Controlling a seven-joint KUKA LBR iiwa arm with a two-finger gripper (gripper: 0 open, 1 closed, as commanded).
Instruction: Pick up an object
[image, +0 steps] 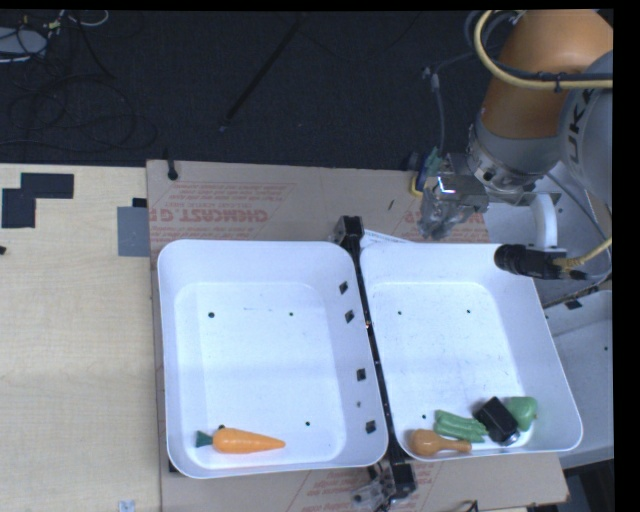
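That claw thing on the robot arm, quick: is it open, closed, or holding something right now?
Two-finger gripper: cannot be told whether open or closed; it hangs above the far edge of the right white bin, and nothing shows in it.

A robotics lab test bench: two shallow white plastic bins (190, 300) sit on a printed sheet of brown cardboard (250, 195) at frame centre. A grey-and-orange industrial robot arm (535, 90) fills the upper right, and loose black cables (70, 95) trail over dark flooring at upper left.

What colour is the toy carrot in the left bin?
Orange with a green top, seen in the camera view: carrot.
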